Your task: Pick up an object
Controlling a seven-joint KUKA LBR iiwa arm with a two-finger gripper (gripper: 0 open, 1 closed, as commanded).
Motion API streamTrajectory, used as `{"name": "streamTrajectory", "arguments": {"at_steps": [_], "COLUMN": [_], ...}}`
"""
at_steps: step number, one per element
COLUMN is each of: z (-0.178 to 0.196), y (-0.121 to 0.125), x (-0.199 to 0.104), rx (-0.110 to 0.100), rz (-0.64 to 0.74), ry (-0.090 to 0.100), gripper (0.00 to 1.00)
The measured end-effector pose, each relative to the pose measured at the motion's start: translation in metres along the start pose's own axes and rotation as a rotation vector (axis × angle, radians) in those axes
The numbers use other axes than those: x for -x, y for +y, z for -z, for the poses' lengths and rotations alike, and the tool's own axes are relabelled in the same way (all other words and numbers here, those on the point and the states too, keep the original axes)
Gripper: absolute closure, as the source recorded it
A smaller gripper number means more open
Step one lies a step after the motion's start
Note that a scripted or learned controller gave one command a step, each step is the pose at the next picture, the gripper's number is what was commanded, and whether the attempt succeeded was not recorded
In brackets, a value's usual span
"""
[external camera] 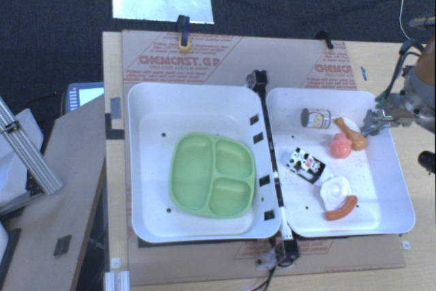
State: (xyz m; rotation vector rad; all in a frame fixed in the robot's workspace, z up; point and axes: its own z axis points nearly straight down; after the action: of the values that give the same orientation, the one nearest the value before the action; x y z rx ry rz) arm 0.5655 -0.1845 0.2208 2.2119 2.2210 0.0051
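The right bin (388, 215) holds a small can lying on its side (316, 119), an orange drumstick-shaped toy (350, 133), a pink round toy (340, 146), a black-and-white cow-patterned block (305, 165), a white fried-egg toy (335, 191) and an orange sausage (340, 208). My gripper (376, 120) hangs at the bin's far right edge, just right of the drumstick toy. Nothing shows between its fingers.
In the left bin (146, 146) lies a green divided plate (212, 175). A black divider with clips (267, 153) runs between the bins. A yellow clamp (184, 41) sits at the back of the cardboard, and an aluminium rail (24, 153) stands at the left.
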Motion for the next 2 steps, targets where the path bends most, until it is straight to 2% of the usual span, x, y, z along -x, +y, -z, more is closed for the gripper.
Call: {"name": "streamTrajectory", "arguments": {"at_steps": [1,2], "z": [0.053,0.041], "y": [0.002,0.015], "x": [0.0,-0.059], "rx": [0.0,-0.005], "rz": [0.0,0.006], "ry": [0.0,0.005], "gripper": [1.0,1.0]}}
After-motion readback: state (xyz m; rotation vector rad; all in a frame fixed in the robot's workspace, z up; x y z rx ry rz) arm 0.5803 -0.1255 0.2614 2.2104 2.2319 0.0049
